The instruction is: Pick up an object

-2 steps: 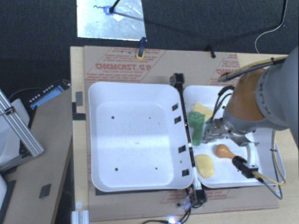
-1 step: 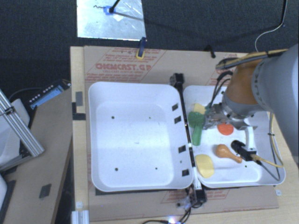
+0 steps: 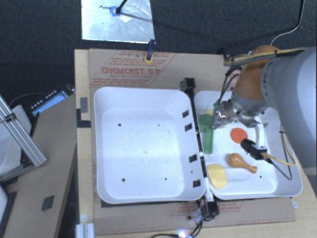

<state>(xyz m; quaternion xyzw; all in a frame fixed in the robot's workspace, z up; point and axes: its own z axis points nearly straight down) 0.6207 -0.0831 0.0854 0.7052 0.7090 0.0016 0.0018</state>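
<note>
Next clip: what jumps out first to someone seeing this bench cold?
The bulky grey arm with its orange band looms over the right bin. Beneath it lie bright toys: a green piece by the divider, a red disc, a drumstick and a pale yellow piece nearer the front.

We see even, fairly bright overhead light; the white bins (image 3: 143, 148) look washed out and cast only faint shadows; a foil sheet (image 3: 118, 13) glares; the whole frame is soft and grainy.
</note>
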